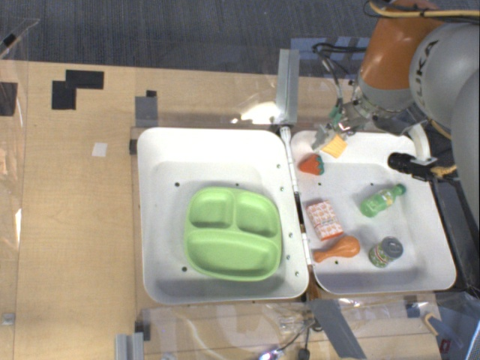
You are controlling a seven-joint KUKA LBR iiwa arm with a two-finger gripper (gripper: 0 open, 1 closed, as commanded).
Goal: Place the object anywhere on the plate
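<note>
A green plate (232, 232) with three compartments lies in the left white bin (161, 201). My gripper (335, 130) hangs over the far left corner of the right bin (435, 253), right above a yellow wedge-shaped block (336, 148). The gripper's tip seems to touch or nearly touch the block's upper edge, and the block rests against the bin's back slope. A red strawberry-like toy (311, 164) lies just left of the block, near the divider between the bins.
Also in the right bin: a green bottle (381, 199), a pink checkered box (324, 220), an orange drumstick-shaped toy (337, 249) and a small can (385, 251). A black handle-like part (409, 164) juts in from the right. The grey arm (442, 66) fills the upper right.
</note>
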